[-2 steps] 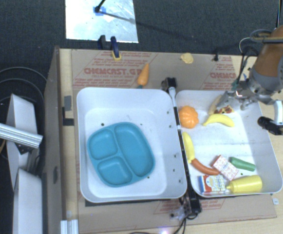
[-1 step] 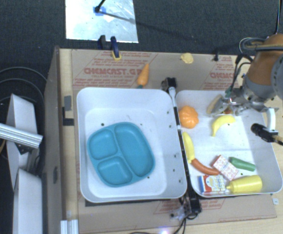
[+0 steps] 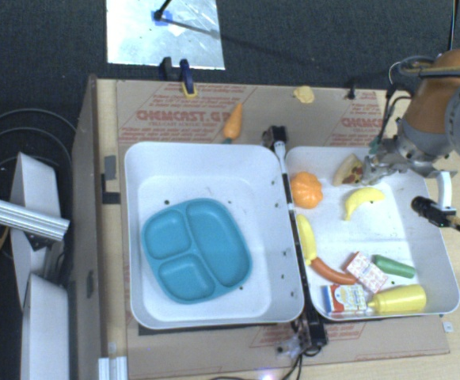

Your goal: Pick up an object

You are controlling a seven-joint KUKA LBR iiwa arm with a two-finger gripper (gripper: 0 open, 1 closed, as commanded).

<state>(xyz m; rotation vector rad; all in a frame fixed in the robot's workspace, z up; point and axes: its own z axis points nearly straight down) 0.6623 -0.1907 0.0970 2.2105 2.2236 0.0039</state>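
Observation:
The right bin [image 3: 427, 236] holds several toy foods. An orange pumpkin [image 3: 306, 189] lies at its left wall, a yellow banana [image 3: 362, 200] in the upper middle and a pizza slice [image 3: 347, 170] near the back wall. My gripper [image 3: 374, 167] hangs low over the bin's back part. It is just right of the pizza slice and just above the banana. Nothing is seen held in it. Along the front lie a yellow corn cob [image 3: 306, 237], a red sausage [image 3: 332, 271], a red-and-white box [image 3: 367, 272], a green cucumber [image 3: 393, 267], a yellow bottle [image 3: 396, 299] and a small carton [image 3: 344, 298].
The left bin [image 3: 146, 172] holds a blue divided plate [image 3: 195, 249]. On the cardboard behind the bins lie a carrot [image 3: 232, 123] and a small yellow piece [image 3: 303, 95]. A black fitting [image 3: 431, 210] juts over the right bin's right side. The grey arm [image 3: 439, 109] enters from the upper right.

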